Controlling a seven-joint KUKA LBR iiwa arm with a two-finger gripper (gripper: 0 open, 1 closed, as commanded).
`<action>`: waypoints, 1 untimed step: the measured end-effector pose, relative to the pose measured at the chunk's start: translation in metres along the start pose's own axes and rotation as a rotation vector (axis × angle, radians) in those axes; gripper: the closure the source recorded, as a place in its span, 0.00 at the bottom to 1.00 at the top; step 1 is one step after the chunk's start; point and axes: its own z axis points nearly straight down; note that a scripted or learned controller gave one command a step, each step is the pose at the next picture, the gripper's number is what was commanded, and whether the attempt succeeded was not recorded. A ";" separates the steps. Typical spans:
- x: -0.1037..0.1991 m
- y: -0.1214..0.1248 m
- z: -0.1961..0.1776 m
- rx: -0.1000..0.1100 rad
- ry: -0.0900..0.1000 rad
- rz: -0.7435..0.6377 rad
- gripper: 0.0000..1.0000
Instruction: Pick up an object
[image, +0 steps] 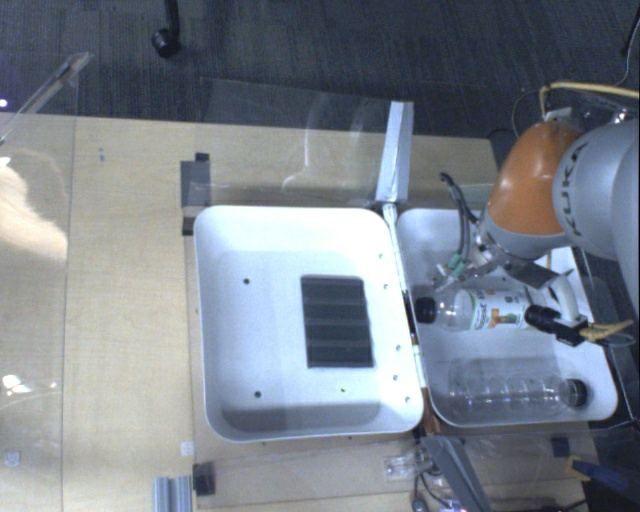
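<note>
Landmark: two shallow white bins sit side by side on the bench (120, 300); every place below is given relative to the right bin (428, 235).

Left bin (240, 250): it touches the right bin's left wall and holds a dark ribbed rectangular pad (337, 321) lying flat near its middle.

Small bottle (470, 311): a clear bottle with a black cap and a white and green label lies on its side across the middle of the right bin, cap pointing at the bin's left wall. I judge it lies flat because it was dropped in loose, ready for picking.

Large bottle (510, 392): a clear ribbed bottle lies on its side along the right bin's near wall, cap end toward the bin's right side, apart from the small bottle.

Arm (560, 190): grey with an orange band, it reaches over the right bin from the right and hangs above the bin's far half, likely lined up for a grasp below.

Tool (470, 268): it hangs in the middle of the right bin, just above and seemingly touching the small bottle's upper side. I cannot tell how its jaws stand; cables and the wrist crowd it.

Task thing relative to tool: the small bottle lies directly under the tool, shoulder and cap slightly to the tool's left; nothing is seen gripped.
</note>
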 end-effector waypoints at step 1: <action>0.007 0.068 -0.084 0.011 0.004 -0.042 1.00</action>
